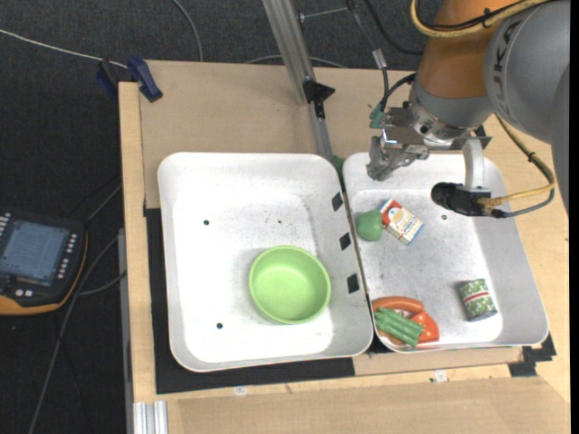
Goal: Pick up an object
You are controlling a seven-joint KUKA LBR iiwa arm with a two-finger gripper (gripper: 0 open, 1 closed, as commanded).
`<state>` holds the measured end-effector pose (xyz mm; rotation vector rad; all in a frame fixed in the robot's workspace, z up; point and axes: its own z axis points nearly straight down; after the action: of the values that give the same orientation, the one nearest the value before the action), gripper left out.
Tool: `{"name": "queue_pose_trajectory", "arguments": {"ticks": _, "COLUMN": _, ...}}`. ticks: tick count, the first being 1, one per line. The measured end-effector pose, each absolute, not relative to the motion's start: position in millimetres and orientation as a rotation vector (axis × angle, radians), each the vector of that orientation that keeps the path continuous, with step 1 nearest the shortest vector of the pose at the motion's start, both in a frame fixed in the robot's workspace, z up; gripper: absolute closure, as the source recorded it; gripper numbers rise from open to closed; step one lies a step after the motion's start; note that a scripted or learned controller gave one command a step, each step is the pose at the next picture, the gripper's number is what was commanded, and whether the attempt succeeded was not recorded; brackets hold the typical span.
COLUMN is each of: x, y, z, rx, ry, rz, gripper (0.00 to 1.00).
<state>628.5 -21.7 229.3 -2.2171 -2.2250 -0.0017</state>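
My gripper (384, 165) hangs over the far left corner of the right bin (507, 269), pointing down, a little above the bin floor. Just below it lie a small green ball (368, 226) and a red-and-white carton (402, 221), side by side near the bin's left wall. A green can (477, 299) lies toward the bin's near right. A red and green bundle of toy vegetables (404, 322) rests at the near left corner. Nothing shows between the fingers.
The left bin (208, 197) holds a light green bowl (289, 284) near its front right. A slanted metal pole (294, 52) rises behind the bins. Black clips (345, 240) mark the wall between the bins. A teach pendant (36, 260) lies off the bench at left.
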Motion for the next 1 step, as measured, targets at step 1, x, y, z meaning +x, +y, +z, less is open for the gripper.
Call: {"name": "queue_pose_trajectory", "arguments": {"ticks": 1, "x": 597.6, "y": 18.1, "z": 235.4, "rx": -2.217, "ry": -2.225, "rz": -0.003, "gripper": 1.00}}
